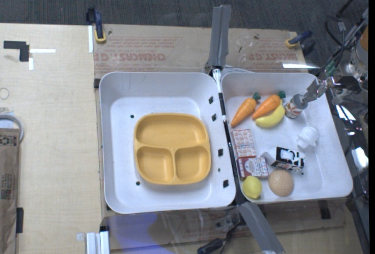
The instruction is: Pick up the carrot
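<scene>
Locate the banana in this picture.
The banana lies in the right bin, near its back, touching the carrot just behind it.

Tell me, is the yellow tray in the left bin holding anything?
Empty: the tray shows bare yellow in all three compartments; the food lies in the right bin.

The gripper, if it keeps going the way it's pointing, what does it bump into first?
Probably the banana. The gripper points down-left across the right bin, with the banana and a carrot just ahead. Its height is hard to judge, so it might pass above them.
</scene>
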`<control>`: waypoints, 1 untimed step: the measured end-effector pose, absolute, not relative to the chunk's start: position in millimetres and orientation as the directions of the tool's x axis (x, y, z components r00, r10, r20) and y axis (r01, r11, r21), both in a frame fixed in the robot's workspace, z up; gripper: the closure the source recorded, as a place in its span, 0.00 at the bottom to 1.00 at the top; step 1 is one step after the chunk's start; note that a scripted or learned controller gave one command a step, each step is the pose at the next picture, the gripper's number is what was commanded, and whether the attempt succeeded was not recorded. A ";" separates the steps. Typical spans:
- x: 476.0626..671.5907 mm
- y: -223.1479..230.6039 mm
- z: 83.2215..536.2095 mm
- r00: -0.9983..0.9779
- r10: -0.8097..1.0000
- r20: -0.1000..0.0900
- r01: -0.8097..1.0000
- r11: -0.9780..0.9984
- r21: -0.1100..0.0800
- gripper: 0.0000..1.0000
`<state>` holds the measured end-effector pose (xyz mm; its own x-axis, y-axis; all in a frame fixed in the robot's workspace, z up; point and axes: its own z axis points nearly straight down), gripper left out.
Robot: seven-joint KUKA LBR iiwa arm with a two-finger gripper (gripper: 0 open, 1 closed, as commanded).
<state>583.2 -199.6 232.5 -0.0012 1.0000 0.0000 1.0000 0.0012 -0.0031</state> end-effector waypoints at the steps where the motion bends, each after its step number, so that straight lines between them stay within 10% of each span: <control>1: 633.5 -181.7 144.2 -0.318 0.948 -0.009 0.948 0.318 0.010 0.00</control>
<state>633.5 -181.7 144.2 -0.3179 0.9481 -0.0086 0.9480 0.3180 0.0098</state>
